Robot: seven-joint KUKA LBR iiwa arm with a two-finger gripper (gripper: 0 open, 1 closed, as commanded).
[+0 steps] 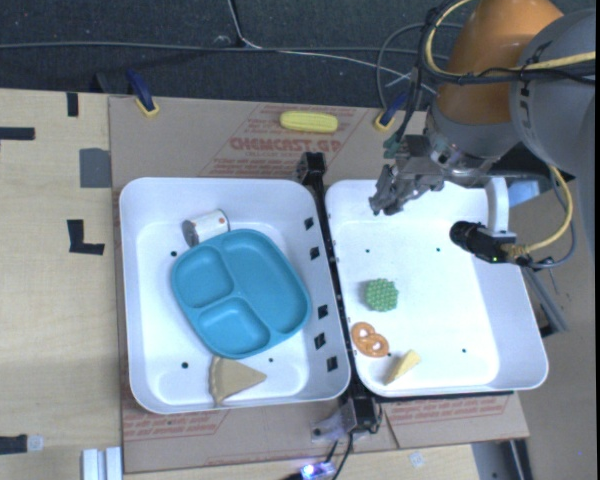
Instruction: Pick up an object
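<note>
Gripper (385, 204), finger state indiscernible, hangs over the far-left corner of the right bin (480, 368), which holds 3 objects: green ball (381, 294), pretzel (369, 341), and yellow wedge (402, 365).

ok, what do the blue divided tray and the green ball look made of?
The blue divided tray in the left bin looks like moulded plastic: uniform colour, smooth satin surface, rounded compartment walls. The green bumpy ball in the right bin has a knobbly, matte texture, probably rubber or soft plastic, though the view leaves that open. The white bin under the tray looks like smooth plastic too.
</note>
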